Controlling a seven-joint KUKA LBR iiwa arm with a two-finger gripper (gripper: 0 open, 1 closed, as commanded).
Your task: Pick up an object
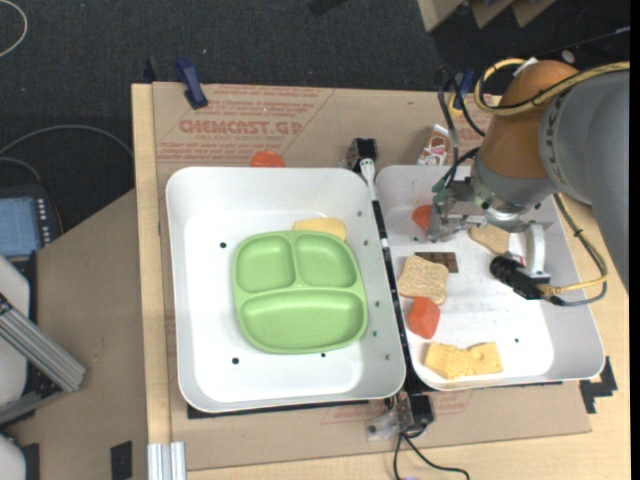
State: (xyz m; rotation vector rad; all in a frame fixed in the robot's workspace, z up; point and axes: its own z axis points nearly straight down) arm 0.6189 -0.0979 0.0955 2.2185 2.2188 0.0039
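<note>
My gripper (447,211) is down in the back part of the right bin (570,338), under the orange wrist band. A small red piece (422,216) lies just to its left, close to it or touching; I cannot tell which. A tan slice (490,238) pokes out from under the arm. Toward the front lie a brown toast square (423,279), a dark brown piece (440,261) behind it, an orange-red block (424,317) and a yellow cracker-like slab (461,359).
The left bin (200,218) holds a green divided plate (298,291) with a pale yellow piece (322,227) at its back edge. A black cable part (515,275) hangs beside the arm over the right bin. A small carton (435,146) stands behind that bin.
</note>
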